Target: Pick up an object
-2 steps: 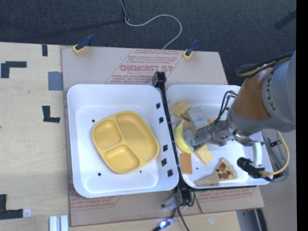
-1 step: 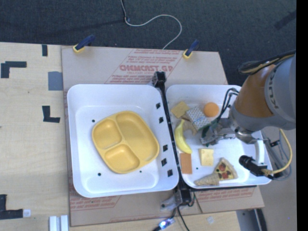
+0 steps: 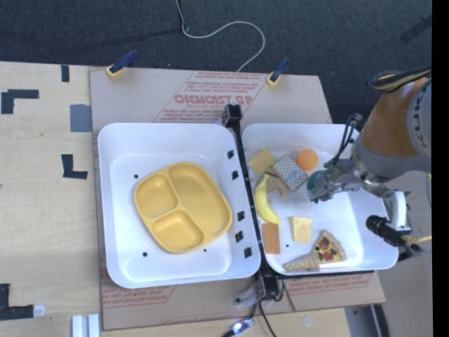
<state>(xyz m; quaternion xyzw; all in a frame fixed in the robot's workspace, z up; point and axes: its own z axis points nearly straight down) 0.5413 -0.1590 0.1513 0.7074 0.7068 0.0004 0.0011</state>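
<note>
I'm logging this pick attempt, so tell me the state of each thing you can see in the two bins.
End effector: low over the right bin, nothing seen held.
Yellow divided plate: lying flat, right side up, in the left bin.
Banana: lying flat by the bin divider.
Orange ball: resting loose near the end effector.
Pizza slice: lying flat near the front wall.
Cheese square: lying flat.

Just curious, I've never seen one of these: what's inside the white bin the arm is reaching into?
The right bin holds a banana, an orange ball, a pizza slice, yellow and orange cheese-like blocks and a patterned block. The pincer and arm cover part of the floor.
</note>
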